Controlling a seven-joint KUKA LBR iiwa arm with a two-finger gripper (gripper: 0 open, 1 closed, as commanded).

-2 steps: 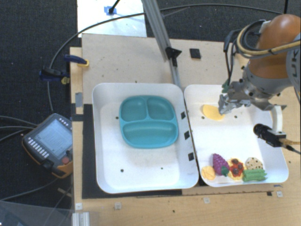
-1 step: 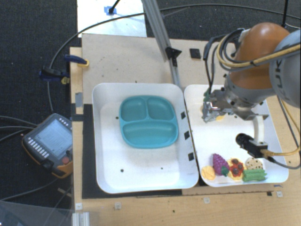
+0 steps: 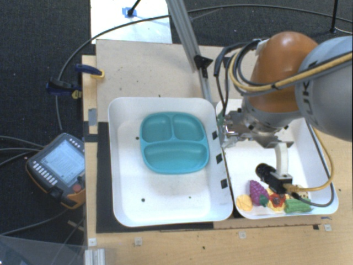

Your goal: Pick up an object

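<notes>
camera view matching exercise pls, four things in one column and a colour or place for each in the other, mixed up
Things
1. divided plate
2. grape bunch
3. green toy
4. teach pendant

Colour or place
a. purple, in the right bin
b. on the dark floor, left of the bench
c. teal, in the left bin
d. at the right bin's near edge, by its outer corner

Pairs: 1-c, 2-a, 3-d, 4-b
</notes>
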